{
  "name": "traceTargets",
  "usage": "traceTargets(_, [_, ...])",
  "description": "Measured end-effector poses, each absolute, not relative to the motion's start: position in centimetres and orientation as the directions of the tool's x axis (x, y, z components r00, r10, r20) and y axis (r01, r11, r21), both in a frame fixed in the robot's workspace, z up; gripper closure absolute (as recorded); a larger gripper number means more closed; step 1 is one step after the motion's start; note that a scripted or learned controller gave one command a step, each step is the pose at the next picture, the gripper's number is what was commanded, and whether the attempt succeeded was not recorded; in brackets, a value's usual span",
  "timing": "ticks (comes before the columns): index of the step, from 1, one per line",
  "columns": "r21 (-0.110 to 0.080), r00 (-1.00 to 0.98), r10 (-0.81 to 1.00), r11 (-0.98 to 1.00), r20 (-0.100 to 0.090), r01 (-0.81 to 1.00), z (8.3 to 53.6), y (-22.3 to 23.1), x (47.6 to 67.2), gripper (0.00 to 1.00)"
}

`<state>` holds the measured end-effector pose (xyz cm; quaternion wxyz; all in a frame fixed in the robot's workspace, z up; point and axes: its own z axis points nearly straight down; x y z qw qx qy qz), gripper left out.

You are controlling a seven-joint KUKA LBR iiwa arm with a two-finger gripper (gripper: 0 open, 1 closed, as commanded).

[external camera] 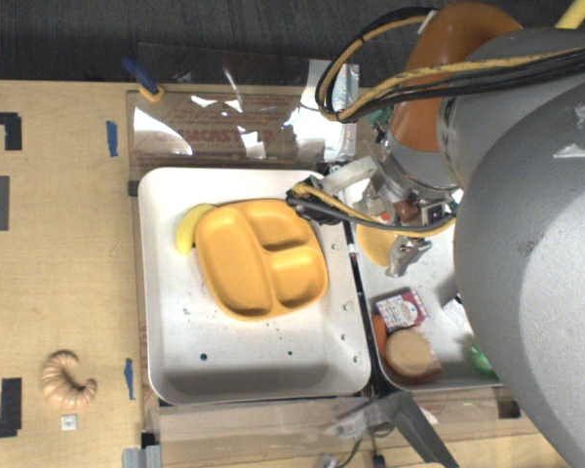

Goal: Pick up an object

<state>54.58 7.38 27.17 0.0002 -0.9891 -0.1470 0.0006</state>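
My gripper [407, 240] hangs over the upper part of the right bin [439, 383], close to the wall between the two bins. Right under it lies a yellow rounded object [373, 247], partly hidden by the wrist. In the left bin [263, 359] an orange divided plate [261, 256] lies face down at a slant. A yellow banana-like piece [186, 227] pokes out from under the plate's left edge. Lower in the right bin are a red and white packet [402, 310] and a round tan bun-like object [410, 354].
The arm's large grey body covers most of the right bin. A green piece [481, 361] and an orange sliver [378, 331] show beside the bun. A tan croissant-shaped toy [68, 378] lies on the wooden bench, left of the bins. A clear plastic sheet [234, 125] stands behind the left bin.
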Motion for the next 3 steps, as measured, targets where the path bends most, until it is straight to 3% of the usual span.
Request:
traceTargets(1, [-0.001,0.98,0.197,-0.98,-0.006,0.197,24.9,2.7,53.2,1.0])
traceTargets(2, [-0.001,0.979,0.202,-0.979,0.006,0.202,37.7,6.1,51.6,1.0])
traceTargets(3, [-0.002,0.946,0.325,-0.946,-0.007,0.325,33.3,7.4,47.9,1.0])
